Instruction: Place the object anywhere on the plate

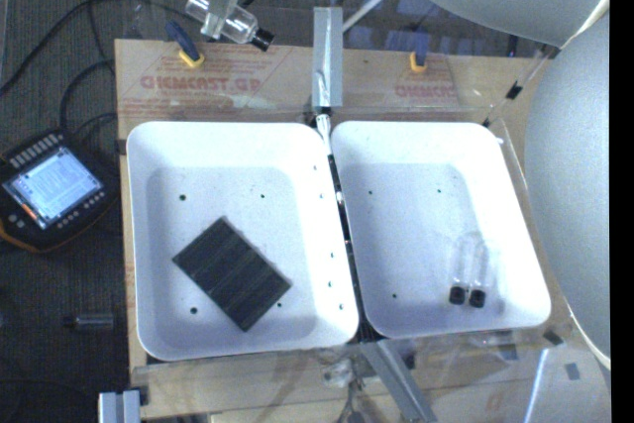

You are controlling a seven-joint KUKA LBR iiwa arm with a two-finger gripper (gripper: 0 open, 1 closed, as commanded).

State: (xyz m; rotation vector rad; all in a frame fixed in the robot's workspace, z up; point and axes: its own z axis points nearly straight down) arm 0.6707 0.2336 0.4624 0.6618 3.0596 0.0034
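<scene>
A dark, ribbed, rectangular plate (233, 273) lies flat and turned at an angle in the front middle of the left bin (158, 163). A small clear object with two black ends (468, 278) lies in the front right part of the right bin (416, 149), close to its right wall. The grey arm (535, 35) bulks large across the top right and right side of the view, high above the right bin. Nothing is touching the clear object or the plate.
A raised divider (337, 213) where the two bin walls meet separates the plate from the clear object. Behind the bins are a metal fixture with cables (230, 7), two clamps (185, 45) and an upright bracket (326, 54). A handheld control pad (52, 185) lies left of the bench.
</scene>
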